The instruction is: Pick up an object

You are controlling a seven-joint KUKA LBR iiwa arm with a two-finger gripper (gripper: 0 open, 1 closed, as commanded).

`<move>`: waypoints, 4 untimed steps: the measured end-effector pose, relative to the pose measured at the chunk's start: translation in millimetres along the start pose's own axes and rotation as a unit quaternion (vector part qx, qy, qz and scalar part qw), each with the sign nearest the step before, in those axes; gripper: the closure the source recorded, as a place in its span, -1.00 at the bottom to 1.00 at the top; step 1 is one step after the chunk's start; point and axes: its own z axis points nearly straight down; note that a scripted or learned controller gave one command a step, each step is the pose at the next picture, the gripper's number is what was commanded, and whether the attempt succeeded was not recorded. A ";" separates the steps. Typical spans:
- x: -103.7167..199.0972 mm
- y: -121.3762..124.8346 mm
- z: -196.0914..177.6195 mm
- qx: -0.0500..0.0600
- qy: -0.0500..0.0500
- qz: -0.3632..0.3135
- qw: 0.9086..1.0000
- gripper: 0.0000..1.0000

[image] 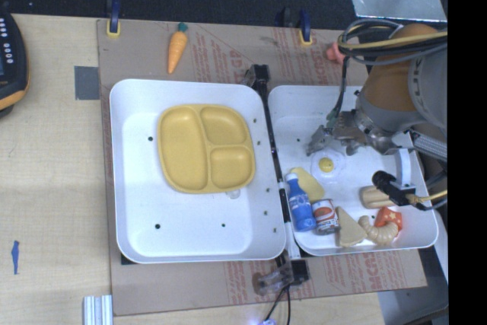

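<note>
Wooden desk carried two bins | tool hung low over right bin, above yellow-centred piece, likely aiming there | grip state: cannot tell

A single fixed camera looks down on the tabletop from above at a slight slant, far enough back to take in both white bins whole: the left bin at 9 o'clock of centre, the right bin at 3 o'clock. The arm enters from the 3 o'clock edge; dark floor runs along 12 o'clock.
</note>
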 end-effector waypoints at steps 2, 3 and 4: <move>-5.3 -20.1 -1.4 -0.001 0.001 0.002 1.000 1.00; -5.4 -21.5 0.7 0.001 0.001 0.001 1.000 -1.00; -7.8 -13.7 11.3 -0.001 0.000 0.000 1.000 -1.00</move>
